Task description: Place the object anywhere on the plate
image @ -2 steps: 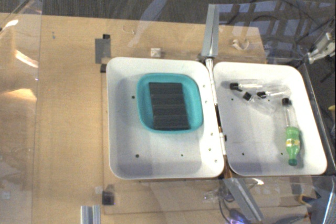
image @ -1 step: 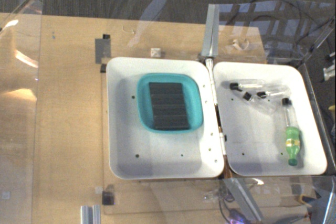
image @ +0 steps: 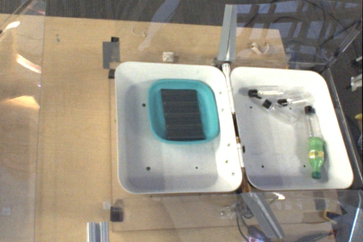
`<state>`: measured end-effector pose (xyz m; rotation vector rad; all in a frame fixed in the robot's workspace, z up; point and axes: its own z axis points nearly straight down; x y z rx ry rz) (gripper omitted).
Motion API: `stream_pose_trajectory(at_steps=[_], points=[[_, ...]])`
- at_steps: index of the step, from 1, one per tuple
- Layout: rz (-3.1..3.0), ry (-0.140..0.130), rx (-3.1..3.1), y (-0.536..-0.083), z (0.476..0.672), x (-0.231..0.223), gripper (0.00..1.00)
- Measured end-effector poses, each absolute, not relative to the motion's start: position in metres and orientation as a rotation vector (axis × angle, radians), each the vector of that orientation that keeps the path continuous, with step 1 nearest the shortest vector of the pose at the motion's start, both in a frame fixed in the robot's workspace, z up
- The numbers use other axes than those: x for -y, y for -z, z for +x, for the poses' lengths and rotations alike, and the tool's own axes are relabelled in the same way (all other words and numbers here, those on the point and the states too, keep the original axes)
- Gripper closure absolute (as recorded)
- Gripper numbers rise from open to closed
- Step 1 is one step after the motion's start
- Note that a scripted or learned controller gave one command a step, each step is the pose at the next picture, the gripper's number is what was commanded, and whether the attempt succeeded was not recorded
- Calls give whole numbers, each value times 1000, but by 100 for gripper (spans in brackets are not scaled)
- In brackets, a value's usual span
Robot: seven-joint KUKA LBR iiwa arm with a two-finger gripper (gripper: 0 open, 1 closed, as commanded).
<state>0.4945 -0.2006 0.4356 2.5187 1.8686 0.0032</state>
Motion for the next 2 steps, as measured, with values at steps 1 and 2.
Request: stream_pose_trajectory(at_steps=[1, 2], points=[[2646, -3, -1685, -435, 489, 198, 0], [2747, -6, -1514, -436, 489, 196, 0]])
